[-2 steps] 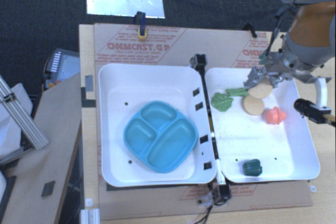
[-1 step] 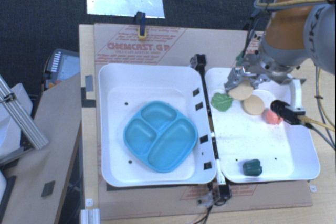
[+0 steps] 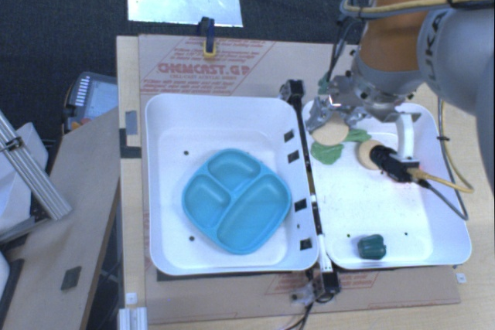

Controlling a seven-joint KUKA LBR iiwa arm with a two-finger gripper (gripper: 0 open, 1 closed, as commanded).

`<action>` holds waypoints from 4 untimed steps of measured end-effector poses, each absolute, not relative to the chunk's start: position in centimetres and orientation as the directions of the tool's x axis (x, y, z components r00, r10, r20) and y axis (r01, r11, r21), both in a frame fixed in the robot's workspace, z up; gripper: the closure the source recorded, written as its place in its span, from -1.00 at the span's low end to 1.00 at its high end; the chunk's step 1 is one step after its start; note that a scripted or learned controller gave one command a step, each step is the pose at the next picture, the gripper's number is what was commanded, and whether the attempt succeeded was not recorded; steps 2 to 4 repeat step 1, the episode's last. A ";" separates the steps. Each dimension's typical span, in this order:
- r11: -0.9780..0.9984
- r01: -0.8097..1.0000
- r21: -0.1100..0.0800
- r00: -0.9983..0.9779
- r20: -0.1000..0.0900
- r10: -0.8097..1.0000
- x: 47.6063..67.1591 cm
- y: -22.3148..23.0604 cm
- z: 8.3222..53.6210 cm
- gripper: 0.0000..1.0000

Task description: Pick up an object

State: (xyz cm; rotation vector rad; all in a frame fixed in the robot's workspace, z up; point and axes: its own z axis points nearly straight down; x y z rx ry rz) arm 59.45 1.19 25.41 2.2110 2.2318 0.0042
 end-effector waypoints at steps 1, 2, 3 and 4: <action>0.008 1.000 0.002 -0.008 0.001 1.000 60.0 5.4 24.4 1.00; 0.008 1.000 0.002 -0.008 0.001 1.000 60.0 5.4 24.4 1.00; 0.008 1.000 0.002 -0.008 0.001 1.000 60.0 5.4 24.4 1.00; 0.008 1.000 0.002 -0.008 0.001 1.000 60.0 5.4 24.4 1.00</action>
